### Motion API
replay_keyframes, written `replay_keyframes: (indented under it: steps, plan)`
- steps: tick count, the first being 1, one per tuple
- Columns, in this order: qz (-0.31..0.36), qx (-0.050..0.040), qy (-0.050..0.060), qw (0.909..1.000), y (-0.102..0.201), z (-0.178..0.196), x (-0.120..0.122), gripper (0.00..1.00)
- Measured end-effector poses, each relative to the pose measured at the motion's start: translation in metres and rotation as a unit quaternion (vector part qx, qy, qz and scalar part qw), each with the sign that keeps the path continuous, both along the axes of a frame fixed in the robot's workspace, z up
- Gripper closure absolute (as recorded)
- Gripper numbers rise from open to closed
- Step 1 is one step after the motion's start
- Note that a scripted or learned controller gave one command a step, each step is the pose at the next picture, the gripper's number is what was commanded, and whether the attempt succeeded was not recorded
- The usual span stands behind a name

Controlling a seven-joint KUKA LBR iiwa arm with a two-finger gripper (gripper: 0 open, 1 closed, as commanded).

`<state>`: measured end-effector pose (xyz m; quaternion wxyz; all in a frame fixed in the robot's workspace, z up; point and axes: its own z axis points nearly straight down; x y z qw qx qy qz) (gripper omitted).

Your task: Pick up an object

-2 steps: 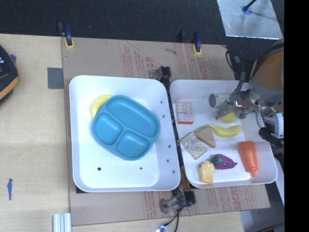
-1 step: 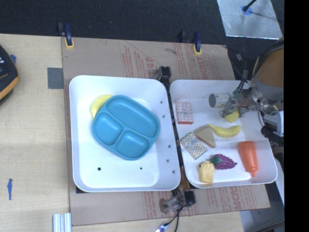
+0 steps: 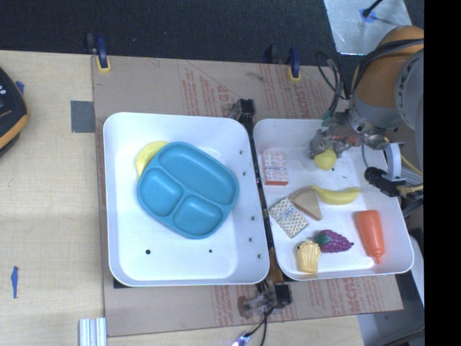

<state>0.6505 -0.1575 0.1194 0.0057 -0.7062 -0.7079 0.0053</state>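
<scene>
My gripper [image 3: 323, 148] is low over the back of the right bin [image 3: 400, 269], reaching in from the right. Directly at its tip sits a small round yellow fruit [image 3: 326, 161], touching or nearly touching it; I cannot tell whether the fruit is gripped. Just in front of it lies a yellow banana [image 3: 338, 194]. A tan wedge [image 3: 308, 204], a checkered packet [image 3: 288, 217], purple grapes [image 3: 333, 241], an orange carrot [image 3: 371, 234], a pale yellow corn piece [image 3: 308, 257] and a pink-and-white packet [image 3: 274, 166] are spread through the same bin.
The left bin [image 3: 122, 258] holds a blue divided plate [image 3: 189, 189] lying over a yellow object [image 3: 148, 155]. A black-and-yellow device [image 3: 9, 114] sits at the bench's far left. Cables hang beside the wrist at the right.
</scene>
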Motion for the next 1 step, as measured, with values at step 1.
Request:
replay_keyframes:
  steps: [1]
  plan:
    - [0.002, 0.0002, -0.007, 1.0, 0.0895, 0.0737, -0.0196, 1.0]
